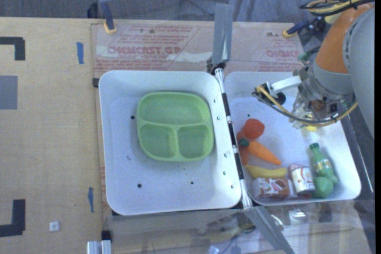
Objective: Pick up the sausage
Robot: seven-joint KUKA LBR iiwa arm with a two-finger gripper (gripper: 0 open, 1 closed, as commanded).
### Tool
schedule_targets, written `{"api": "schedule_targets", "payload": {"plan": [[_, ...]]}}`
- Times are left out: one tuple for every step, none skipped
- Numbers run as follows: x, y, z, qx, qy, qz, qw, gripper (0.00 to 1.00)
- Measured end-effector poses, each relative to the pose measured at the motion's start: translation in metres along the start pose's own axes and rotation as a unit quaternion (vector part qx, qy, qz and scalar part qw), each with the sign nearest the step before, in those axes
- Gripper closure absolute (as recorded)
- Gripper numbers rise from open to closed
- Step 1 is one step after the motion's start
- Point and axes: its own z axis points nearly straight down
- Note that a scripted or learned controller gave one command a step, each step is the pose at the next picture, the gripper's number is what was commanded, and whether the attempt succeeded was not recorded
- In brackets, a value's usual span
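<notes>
A small reddish-brown piece [243,155] lies against the left wall of the right bin [351,146], partly under the carrot; it may be the sausage, but it is too small to be sure. My gripper [311,111] hangs over the upper right part of that bin, wrapped in yellow and black cables. It is well to the right of the reddish piece and above the green bottle [321,165]. I see nothing held under it.
The right bin also holds a red fruit [254,128], an orange carrot [262,153], a yellow banana [266,171], a can [302,179] and a flat packet [271,188]. A green divided plate [175,125] sits in the left bin [119,175].
</notes>
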Motion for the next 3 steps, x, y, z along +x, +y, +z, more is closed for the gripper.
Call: {"api": "schedule_targets", "payload": {"plan": [[0.0,0.0,0.0,0.0,0.0,0.0,1.0,0.0],[-0.002,-0.002,-0.091,-0.002,0.001,-0.003,1.0,0.0],[-0.017,-0.03,0.053,-0.001,0.0,-0.059,0.9982,0.0]]}}
